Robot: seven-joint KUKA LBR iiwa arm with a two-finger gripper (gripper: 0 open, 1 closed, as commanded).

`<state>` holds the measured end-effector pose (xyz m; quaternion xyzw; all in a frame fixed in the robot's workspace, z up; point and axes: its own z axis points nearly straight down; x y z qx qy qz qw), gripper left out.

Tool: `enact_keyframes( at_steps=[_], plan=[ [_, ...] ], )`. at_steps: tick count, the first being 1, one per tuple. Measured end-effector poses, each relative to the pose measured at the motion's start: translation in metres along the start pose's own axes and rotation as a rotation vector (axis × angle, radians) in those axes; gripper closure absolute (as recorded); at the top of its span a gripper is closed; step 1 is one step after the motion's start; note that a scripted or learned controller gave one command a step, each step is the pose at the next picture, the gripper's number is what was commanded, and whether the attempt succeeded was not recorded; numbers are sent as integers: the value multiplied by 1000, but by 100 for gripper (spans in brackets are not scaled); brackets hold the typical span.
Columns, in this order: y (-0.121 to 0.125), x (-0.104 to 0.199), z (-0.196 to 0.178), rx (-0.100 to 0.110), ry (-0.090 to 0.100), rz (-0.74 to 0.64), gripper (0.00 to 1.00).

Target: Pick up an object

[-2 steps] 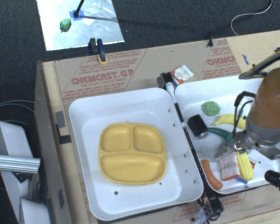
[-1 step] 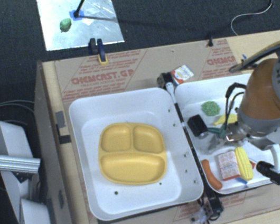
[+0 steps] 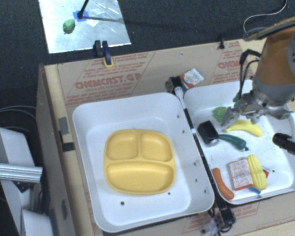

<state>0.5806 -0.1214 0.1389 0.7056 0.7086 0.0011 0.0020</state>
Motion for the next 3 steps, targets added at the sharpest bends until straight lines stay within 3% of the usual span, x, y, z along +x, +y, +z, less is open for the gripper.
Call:
enact_keyframes(
  at_steps=[1, 2, 3],
  plan=[
    [-29, -2, 55, 4, 1, 3, 0],
    [-28, -2, 44, 2, 1, 1, 100],
    [-7, 74, -47, 0, 2, -1, 100]
  ],
)
